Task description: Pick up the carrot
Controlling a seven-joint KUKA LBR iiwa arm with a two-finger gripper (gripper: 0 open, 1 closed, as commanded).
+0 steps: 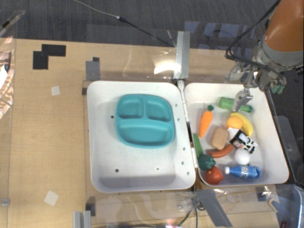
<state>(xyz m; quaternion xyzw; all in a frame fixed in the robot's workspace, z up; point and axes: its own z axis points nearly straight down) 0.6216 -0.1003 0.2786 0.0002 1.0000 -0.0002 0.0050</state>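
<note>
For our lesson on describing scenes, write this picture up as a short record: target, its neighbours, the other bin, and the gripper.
target: carrot, lying in the right bin, near its left wall, leafy end up
neighbours: tan bread piece to its lower right; green cucumber below it
other bin: left bin bearing a teal divided plate
gripper: gripper over the right bin's far end, apart from the carrot, nothing seen between its fingers

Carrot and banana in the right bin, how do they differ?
The carrot is orange with a green top; the banana is yellow. The carrot is straight and tapers to a point, while the banana curves. The carrot lies near the bin's left wall, the banana further right, below the gripper. Both lie flat in the right bin, and neither is held.
</note>
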